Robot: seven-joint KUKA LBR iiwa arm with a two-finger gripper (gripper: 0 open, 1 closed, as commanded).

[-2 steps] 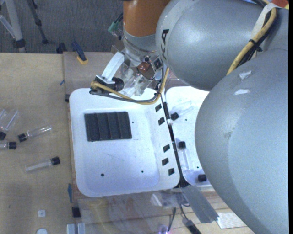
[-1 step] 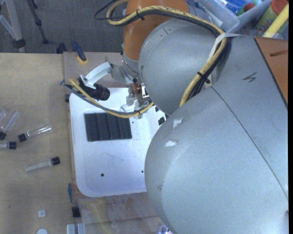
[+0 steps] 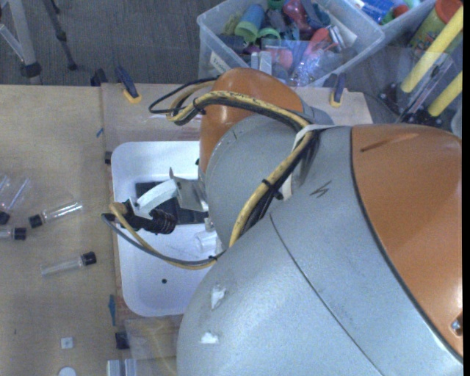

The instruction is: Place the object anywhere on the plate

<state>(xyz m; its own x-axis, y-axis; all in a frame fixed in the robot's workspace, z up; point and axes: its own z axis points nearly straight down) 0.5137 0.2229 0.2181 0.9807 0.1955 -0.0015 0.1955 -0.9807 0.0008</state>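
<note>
Hand (image 3: 192, 200) low in the white bin (image 3: 147, 294), left of centre, grip state cannot be told | object and plate probably hidden beneath your arm (image 3: 330, 242) | raise slowly; confirm you hold something before seeking the plate

Clear vials (image 3: 62, 212) (black caps) scattered on bench (image 3: 44, 132) left; toy-filled clear tub (image 3: 213, 48) beyond bench edge.

One grey-and-orange arm (image 3: 316, 242) over the bench, and one white bin (image 3: 139, 297) in sight beneath it. Two blue clamps (image 3: 126, 87) (image 3: 336, 89) on the far edge, two clear tubs (image 3: 220, 53) (image 3: 402, 16) of coloured bits behind. On the wood, two whole capped tubes (image 3: 62, 213) (image 3: 70, 263), with more at the left edge too cut off to count.
</note>
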